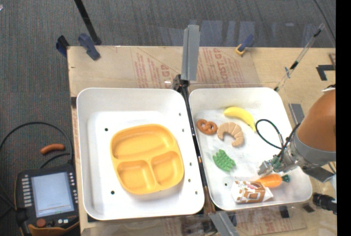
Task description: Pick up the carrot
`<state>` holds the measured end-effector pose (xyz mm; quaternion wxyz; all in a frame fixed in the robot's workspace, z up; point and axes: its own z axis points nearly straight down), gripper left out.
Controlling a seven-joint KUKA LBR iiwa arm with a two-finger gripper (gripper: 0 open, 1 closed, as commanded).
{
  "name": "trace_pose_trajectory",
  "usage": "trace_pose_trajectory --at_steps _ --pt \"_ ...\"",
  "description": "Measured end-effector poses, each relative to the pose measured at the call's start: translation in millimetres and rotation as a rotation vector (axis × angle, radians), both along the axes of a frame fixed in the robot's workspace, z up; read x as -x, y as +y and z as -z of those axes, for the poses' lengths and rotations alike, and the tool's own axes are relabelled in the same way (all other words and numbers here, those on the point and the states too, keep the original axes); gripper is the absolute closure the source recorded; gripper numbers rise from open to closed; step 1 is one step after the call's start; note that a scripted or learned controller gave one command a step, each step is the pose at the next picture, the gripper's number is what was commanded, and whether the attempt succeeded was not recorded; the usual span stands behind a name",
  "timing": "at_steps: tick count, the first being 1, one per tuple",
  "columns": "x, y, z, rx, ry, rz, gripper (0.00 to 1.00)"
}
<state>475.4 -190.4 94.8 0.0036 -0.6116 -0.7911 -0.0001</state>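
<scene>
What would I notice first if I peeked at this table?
Probably the big yellow tray with three sections, sitting in the left bin. Next, the toy food in the right bin: a banana, a croissant, a pretzel. The gripper hangs just above the orange carrot near the front.

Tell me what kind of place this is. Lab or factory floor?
Most likely a robotics lab. A plywood bench on grey carpet bears two white bins, the right bin holding toy food such as a carrot and banana. A teach pendant lies on the floor.
</scene>
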Motion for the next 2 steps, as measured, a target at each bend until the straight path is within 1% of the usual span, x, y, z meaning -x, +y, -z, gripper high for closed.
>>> trace_pose_trajectory --at_steps 1,2 --pt "0.2 90.4 8.5 0.003 0.002 0.317 1.00" --pt "-23.2 12.0 -116.9 0.004 -0.005 -0.138 1.00"
